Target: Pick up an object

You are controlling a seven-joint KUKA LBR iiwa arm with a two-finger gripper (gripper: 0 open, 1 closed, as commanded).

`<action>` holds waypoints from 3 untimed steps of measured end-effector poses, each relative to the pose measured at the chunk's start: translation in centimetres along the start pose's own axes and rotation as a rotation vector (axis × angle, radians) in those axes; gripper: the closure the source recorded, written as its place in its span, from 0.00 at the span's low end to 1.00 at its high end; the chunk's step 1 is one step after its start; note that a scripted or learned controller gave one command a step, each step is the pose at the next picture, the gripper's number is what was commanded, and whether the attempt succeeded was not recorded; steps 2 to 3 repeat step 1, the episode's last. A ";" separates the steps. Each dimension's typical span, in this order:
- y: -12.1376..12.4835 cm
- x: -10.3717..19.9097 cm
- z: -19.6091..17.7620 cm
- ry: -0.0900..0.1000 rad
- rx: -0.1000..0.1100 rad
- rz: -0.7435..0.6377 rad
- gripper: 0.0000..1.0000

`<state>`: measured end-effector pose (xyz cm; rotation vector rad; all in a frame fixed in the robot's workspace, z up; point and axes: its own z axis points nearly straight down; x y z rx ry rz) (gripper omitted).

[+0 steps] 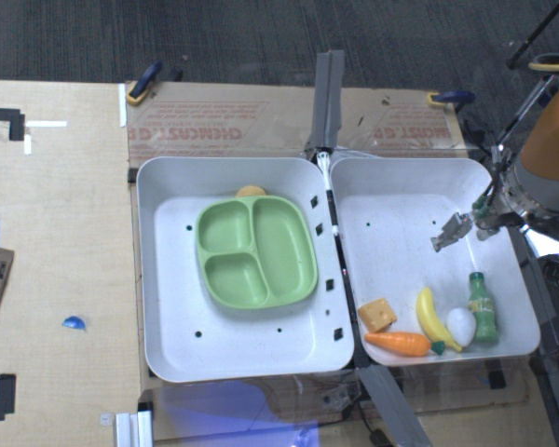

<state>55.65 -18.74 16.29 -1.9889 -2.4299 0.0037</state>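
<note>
In the right bin [401,203], several small objects lie along the front edge: a tan bread piece [377,314], an orange carrot [399,343], a yellow banana [434,318], a white egg [460,325] and a green bottle [483,307]. My gripper [450,232] hangs over the right side of this bin, above and behind the bottle, its fingers pointing left. Nothing shows between the fingers. The left bin [168,250] holds a green three-compartment plate [257,250], with a small yellow-orange object [251,192] peeking out behind its far rim.
A grey divider bar [328,101] runs back from between the bins over brown cardboard [224,124]. Blue clamps [145,80] sit at the cardboard's far corners. The wooden bench [56,250] spreads left, with a small blue item [73,322] on it.
</note>
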 end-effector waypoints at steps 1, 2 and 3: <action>-2.4 3.1 7.4 0.001 0.000 -0.040 0.00; -2.4 3.1 7.4 0.001 0.000 -0.040 0.00; -2.4 3.1 7.4 0.001 0.000 -0.040 0.00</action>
